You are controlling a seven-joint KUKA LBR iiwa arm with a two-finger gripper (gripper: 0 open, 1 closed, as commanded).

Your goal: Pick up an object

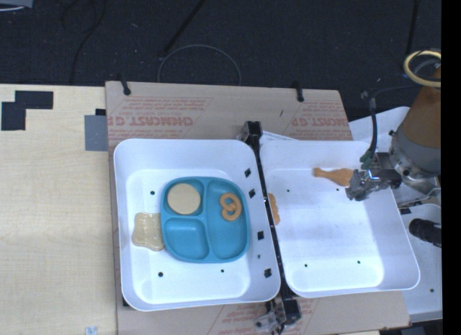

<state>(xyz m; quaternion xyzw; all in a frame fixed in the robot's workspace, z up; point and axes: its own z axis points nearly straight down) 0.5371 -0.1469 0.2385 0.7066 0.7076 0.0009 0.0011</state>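
In the right bin point(338, 269), a tan flat piece point(334, 175) lies near the far wall, just left of the hand point(358, 188); whether the hand is spread or pressed together I cannot tell. The cardboard point(216, 114) under the bins carries red inverted lettering, unreadable.

The cardboard sheet point(216, 110) under the two bins carries red printing that appears mirrored or upside down; it cannot be read reliably. Nothing else bears legible text.

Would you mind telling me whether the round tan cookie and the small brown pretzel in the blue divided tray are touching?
Apart. The camera view shows the round tan cookie and the small brown pretzel in separate compartments of the blue divided tray, a ridge between them.
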